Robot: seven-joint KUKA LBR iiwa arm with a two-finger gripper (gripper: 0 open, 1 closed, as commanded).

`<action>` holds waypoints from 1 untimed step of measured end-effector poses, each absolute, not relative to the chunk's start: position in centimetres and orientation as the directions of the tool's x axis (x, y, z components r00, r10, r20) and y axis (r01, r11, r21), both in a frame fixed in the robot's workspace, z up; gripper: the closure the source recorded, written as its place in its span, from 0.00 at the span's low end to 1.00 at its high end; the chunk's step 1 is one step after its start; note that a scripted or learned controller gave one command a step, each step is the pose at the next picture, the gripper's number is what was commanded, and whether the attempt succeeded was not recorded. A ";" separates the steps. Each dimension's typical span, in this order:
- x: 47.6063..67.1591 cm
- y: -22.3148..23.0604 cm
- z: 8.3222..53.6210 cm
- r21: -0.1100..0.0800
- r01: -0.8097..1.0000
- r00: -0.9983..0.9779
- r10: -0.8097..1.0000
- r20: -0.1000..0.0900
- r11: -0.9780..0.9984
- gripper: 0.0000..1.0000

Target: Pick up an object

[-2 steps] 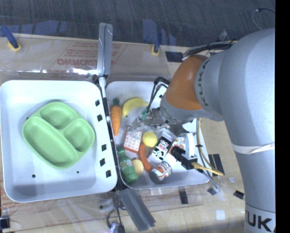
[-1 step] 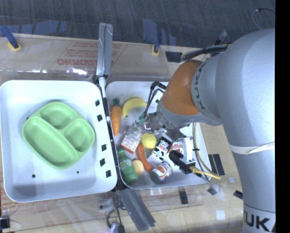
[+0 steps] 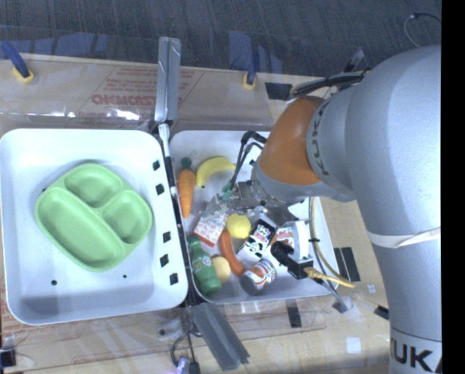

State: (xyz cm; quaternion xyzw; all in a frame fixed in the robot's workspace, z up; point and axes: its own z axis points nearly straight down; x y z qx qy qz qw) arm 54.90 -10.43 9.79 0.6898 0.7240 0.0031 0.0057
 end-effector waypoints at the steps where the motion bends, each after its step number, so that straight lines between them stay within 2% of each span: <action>1: 55.0 -10.2 10.8 0.011 0.998 -0.055 0.998 -0.001 0.055 1.00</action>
